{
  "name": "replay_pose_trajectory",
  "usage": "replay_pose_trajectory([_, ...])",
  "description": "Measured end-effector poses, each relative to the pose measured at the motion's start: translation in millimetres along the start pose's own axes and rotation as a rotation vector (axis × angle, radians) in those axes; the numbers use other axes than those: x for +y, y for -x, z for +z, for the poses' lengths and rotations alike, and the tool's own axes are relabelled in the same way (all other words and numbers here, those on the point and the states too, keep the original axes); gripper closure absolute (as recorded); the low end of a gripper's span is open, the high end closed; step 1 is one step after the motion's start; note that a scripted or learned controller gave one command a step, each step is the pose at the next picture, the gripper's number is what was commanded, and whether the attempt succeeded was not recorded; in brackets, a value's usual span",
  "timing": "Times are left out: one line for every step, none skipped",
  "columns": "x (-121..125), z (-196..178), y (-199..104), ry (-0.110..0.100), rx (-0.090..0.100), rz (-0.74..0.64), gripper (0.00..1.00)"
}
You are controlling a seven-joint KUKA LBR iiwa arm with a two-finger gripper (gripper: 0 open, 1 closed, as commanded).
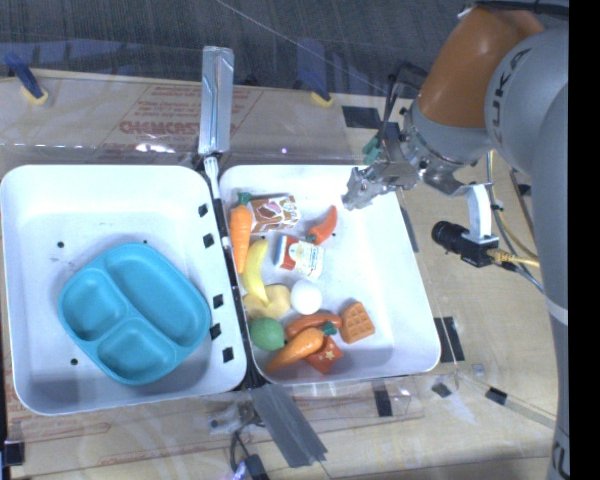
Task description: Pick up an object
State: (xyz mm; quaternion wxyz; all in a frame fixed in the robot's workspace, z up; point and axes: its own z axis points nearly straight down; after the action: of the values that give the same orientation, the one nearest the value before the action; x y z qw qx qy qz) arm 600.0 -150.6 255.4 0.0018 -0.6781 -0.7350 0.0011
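Grey arm reaches in from the right; its gripper hangs above the right bin, holding nothing, finger state indeterminate. Toy food lies clustered against the left wall; the red pepper lies nearest.

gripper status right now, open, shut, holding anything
gripper: above the far edge of the right bin, nothing visible between its fingers; open or shut cannot be told.

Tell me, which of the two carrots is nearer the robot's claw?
The upright carrot along the right bin's left wall, nearer the gripper. The other carrot lies at the bin's front edge.
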Motion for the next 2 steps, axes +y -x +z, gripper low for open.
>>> replay_pose_trajectory([0, 0, 0, -0.001, 0.001, -0.001, 0.00])
replay_pose_trajectory([53, 93, 32, -0.008, 0.001, 0.089, 0.00])
